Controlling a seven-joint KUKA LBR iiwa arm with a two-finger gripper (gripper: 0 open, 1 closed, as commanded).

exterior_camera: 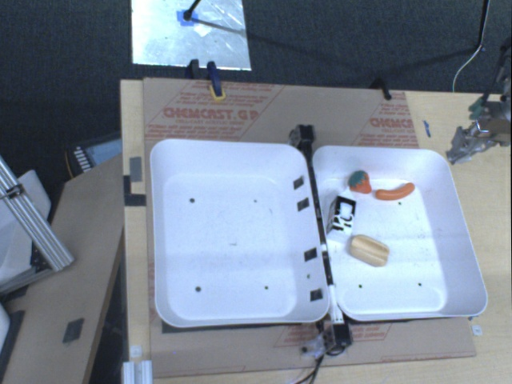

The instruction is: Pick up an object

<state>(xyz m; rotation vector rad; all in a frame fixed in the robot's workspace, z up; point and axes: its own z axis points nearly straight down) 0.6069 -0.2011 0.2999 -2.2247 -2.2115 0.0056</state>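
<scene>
White shallow plastic left bin (232,238), biggest item, nothing to grab inside. White shallow plastic right bin (416,286) butted against it along a shared middle rim with dark clips; holds all four candidates, clustered toward its upper-left. Tan cardboard-topped counter (264,106) under both, red lettering along the far edge.

Grey end effector (472,138) parked at the far right, above the counter just off the right bin's far-right corner, well apart from every object. Open or pressed together: cannot tell, too small and blurred. Nothing seen in it.

Candidates, big to small:
- tan rounded block (369,250), lying loose mid-bin, open floor on right and near sides. Probably easiest approach.
- black-and-white small box (342,213), just beside the middle rim; wall on the left cramps one side.
- orange sausage-shaped piece (395,191), lying near the far wall, clear on its right.
- orange-and-green rounded piece (360,182), close to the sausage's left end, near the box.

Judgement: pick not started; descent into right bin needed. Right half of that bin bare, good entry lane from the arm's side.
</scene>
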